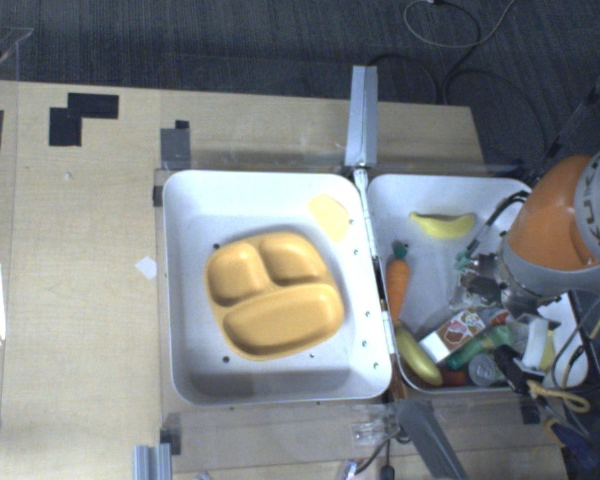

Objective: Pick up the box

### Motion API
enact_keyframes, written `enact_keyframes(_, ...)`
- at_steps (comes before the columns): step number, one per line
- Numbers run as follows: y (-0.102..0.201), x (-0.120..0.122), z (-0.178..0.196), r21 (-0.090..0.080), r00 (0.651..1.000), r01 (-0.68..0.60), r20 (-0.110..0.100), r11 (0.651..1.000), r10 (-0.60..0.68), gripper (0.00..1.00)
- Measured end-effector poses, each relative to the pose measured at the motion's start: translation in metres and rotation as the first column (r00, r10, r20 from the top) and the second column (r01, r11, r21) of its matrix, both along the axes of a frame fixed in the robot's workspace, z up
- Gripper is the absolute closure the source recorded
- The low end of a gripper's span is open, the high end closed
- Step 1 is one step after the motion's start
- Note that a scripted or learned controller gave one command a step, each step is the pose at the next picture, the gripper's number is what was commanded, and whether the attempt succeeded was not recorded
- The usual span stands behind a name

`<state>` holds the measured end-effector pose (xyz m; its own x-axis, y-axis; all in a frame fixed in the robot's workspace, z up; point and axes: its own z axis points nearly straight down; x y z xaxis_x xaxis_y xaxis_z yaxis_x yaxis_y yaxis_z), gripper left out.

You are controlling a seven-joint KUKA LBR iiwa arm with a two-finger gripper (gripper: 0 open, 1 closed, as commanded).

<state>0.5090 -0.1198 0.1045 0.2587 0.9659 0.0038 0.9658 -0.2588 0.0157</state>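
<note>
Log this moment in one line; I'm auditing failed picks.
arm over right bin | box lying among clutter, ungrasped | yellow tray in left bin

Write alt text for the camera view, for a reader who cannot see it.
The grey and orange arm reaches down into the right bin, over a small box lying among a carrot, bananas and other clutter. The left bin holds a yellow divided tray.
</note>
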Motion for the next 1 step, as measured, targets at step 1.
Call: enact_keyframes(1,-0.0283,-0.0212,0.138,0.0,0.996,0.088,-0.013,0.996,-0.088,1.0)
